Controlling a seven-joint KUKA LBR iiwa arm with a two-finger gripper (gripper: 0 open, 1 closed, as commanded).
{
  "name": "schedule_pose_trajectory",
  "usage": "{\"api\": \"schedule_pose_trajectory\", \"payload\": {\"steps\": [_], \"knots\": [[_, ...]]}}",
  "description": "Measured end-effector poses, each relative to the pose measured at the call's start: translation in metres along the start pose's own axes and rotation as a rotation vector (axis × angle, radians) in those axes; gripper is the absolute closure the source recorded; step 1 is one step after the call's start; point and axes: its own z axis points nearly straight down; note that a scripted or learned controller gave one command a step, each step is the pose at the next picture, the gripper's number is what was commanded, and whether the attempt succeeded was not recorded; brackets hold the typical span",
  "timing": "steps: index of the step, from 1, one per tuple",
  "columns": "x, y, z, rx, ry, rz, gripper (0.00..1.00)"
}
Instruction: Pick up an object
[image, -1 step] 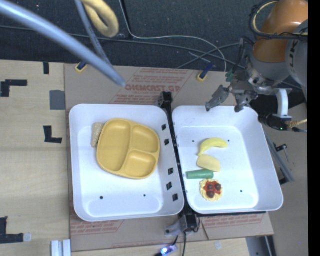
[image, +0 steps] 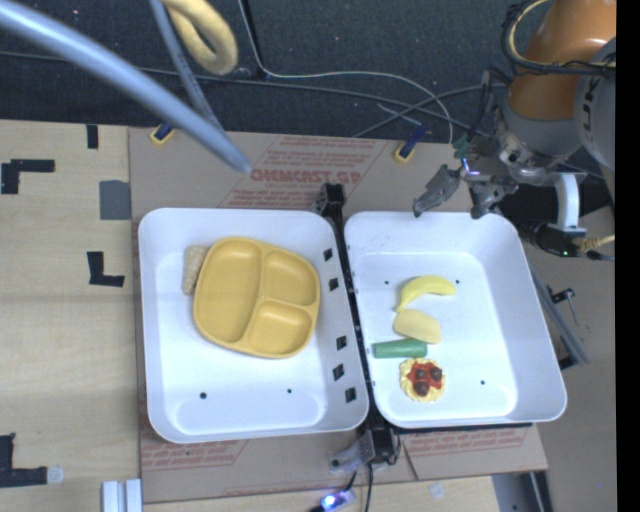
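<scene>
While the gripper (image: 455, 198) is hovering with its fingers spread wide above the far rim of the right bin (image: 520, 330), the arm is needing to descend squarely over the banana (image: 425, 290), lying well apart from it mid-bin beside other toy food.

Robotics lab bench: two white bins (image: 165, 330) clamped side by side on a cardboard sheet (image: 300, 170), loose cables (image: 400, 100) behind (toy food as props).
</scene>
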Motion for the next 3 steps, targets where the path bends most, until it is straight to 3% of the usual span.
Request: {"api": "schedule_pose_trajectory", "payload": {"steps": [2, 3], "knots": [[0.009, -0.002, 0.106, 0.007, 0.0, 0.0, 0.0], [-0.001, -0.004, 0.162, 0.007, -0.001, 0.002, 0.0]]}}
